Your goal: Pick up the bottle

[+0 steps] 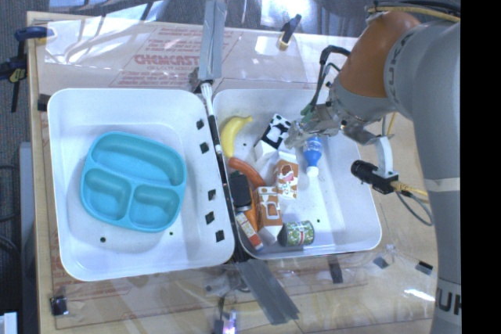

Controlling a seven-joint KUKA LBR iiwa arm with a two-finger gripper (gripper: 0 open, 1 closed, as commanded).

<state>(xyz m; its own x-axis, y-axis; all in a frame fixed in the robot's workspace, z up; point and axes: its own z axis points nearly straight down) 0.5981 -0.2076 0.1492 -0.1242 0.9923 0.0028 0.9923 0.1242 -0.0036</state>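
Observation:
The bottle is small and pale with a blue cap. It lies in the right bin, towards the bin's back right. My gripper hangs directly over the bottle's upper end, touching or nearly touching it. The grey wrist hides the gripper's tip, so whether the bottle is gripped is unclear.
Left of the bottle, the right bin holds a banana, a black-and-white block, a red sausage, a small carton, an orange box and a green can. A blue divided plate lies in the left bin.

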